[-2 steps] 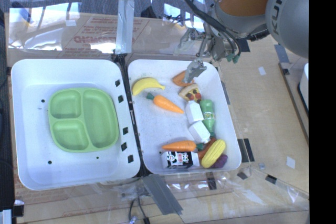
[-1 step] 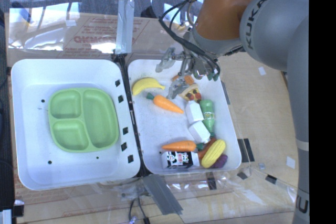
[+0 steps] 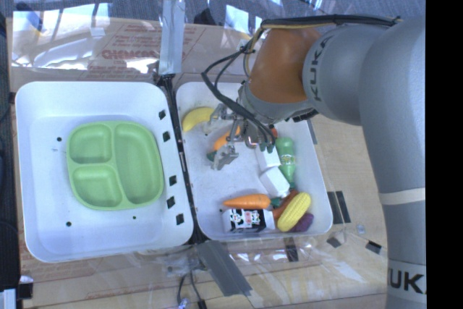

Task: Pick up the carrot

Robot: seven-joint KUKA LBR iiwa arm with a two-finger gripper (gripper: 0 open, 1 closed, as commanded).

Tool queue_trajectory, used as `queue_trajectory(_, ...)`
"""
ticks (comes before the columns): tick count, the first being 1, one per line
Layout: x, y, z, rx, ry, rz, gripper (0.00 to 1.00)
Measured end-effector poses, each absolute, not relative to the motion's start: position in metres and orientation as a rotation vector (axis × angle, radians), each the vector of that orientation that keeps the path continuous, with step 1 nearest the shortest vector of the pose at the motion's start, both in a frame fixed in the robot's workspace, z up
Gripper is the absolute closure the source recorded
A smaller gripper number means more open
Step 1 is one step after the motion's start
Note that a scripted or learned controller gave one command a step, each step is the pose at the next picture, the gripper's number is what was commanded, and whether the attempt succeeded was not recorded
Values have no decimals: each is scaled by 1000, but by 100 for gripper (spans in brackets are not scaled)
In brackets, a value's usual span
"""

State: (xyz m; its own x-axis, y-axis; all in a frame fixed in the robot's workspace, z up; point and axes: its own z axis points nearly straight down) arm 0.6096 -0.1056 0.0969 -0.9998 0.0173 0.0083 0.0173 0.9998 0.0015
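Pincer point(image 3: 230, 143) seen low in right bin point(image 3: 318, 177), jaw state cannot be told; carrot point(image 3: 247, 201) lies apart, beside corn point(image 3: 294, 211).

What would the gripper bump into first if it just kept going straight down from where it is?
Probably the bare white floor of the right bin. The gripper points there; the carrot lies farther toward the near wall. Depth is unclear.
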Motion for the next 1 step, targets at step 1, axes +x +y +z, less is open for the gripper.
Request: queue_trajectory(1, 613, -104, 112, -15, -3144, 0, 100)
